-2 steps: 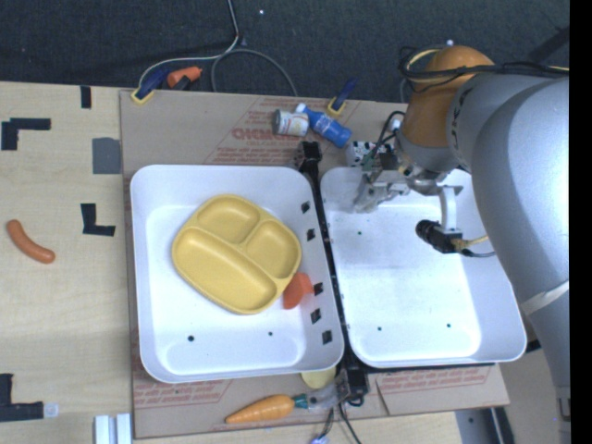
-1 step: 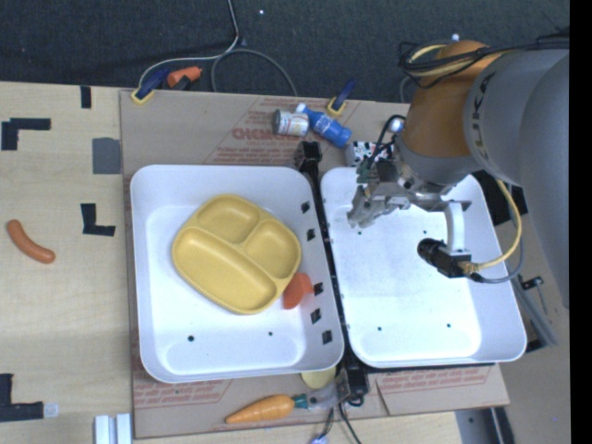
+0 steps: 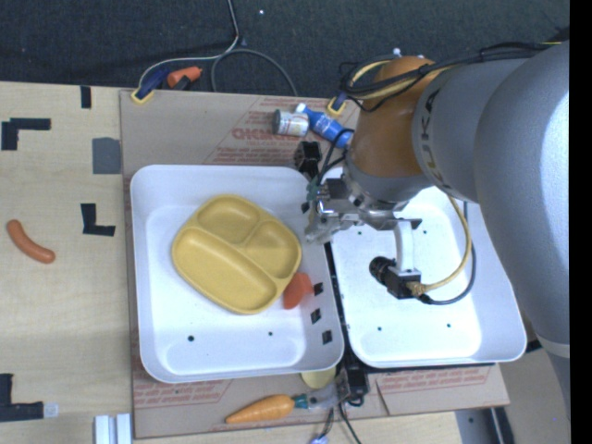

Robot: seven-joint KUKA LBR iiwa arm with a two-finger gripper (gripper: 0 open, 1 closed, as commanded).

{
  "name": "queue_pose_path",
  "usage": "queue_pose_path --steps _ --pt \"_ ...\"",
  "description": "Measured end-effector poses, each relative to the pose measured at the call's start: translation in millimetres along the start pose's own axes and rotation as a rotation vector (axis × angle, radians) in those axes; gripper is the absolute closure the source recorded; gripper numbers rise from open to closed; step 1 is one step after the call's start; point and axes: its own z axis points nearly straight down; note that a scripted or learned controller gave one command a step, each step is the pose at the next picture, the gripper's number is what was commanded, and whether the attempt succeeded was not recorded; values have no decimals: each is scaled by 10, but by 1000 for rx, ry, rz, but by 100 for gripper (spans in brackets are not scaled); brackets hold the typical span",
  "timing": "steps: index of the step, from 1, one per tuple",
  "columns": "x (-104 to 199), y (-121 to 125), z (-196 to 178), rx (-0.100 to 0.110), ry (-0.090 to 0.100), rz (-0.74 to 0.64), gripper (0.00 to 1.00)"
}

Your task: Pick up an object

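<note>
Partly hidden — orange piece [image 3: 296, 291] under tray [image 3: 237, 252].

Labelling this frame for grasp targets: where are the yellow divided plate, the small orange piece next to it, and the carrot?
yellow divided plate [image 3: 236, 252], camera view, centre ridge.
small orange piece [image 3: 296, 291], camera view, its middle.
carrot [image 3: 259, 410], camera view, mid-body.

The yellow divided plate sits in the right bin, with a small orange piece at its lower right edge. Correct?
Not quite. The camera view shows the yellow divided plate in the left bin, not the right bin. The small orange piece at its lower right edge is as you say.
</note>
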Motion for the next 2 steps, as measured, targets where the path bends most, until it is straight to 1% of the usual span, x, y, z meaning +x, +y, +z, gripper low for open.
queue_pose_path --steps 1,2 --pt "-875 230 -3 -4 -4 12 100" --pt "-832 225 -3 -3 -3 7 0"
